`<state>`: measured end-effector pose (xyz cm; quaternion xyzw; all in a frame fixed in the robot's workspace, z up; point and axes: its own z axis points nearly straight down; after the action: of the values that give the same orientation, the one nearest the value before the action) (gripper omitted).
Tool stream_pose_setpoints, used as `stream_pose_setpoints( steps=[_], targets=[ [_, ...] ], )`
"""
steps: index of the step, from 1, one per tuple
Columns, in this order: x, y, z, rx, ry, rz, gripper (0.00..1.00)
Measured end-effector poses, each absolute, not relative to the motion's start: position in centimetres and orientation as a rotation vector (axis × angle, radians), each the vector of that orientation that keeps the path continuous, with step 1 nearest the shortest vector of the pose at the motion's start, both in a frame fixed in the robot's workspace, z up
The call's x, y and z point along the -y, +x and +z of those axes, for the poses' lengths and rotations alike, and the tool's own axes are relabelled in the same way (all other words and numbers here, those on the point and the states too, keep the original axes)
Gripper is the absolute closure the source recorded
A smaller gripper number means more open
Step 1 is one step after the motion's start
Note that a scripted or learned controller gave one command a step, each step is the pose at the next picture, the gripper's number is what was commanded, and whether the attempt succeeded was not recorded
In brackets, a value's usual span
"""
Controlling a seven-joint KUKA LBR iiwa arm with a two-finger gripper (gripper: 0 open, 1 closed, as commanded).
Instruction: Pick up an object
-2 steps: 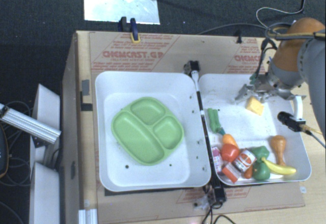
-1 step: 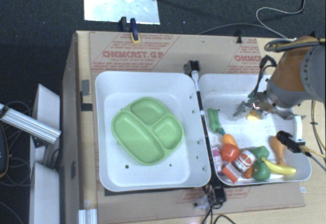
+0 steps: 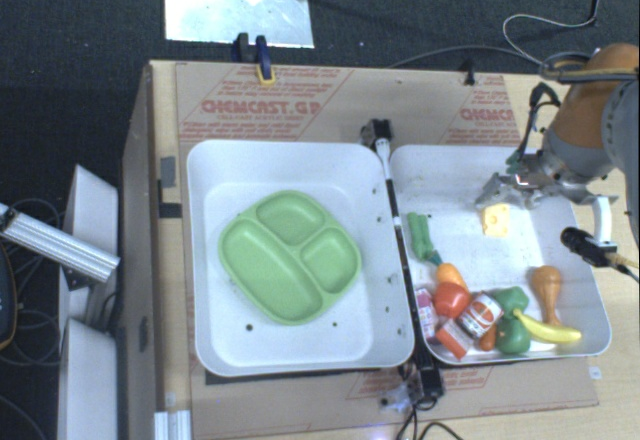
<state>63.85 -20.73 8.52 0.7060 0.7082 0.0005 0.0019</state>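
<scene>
Splayed fingers [image 3: 497,190] above cheese [image 3: 496,219]

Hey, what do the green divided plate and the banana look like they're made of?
The green divided plate looks like molded plastic: uniform pale green, matte, with smooth rounded compartment ridges. The banana seems a plastic toy: even yellow and a slight sheen, though it is too small to be sure.

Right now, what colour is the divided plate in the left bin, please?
Light green, seen in the camera view.
</scene>
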Motion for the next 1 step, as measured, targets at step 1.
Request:
stream_pose_setpoints(
  steps=[1],
  targets=[
    [14.39, 59.06, 8.41, -2.227, 2.216, 0.002, 0.00]
  ],
)
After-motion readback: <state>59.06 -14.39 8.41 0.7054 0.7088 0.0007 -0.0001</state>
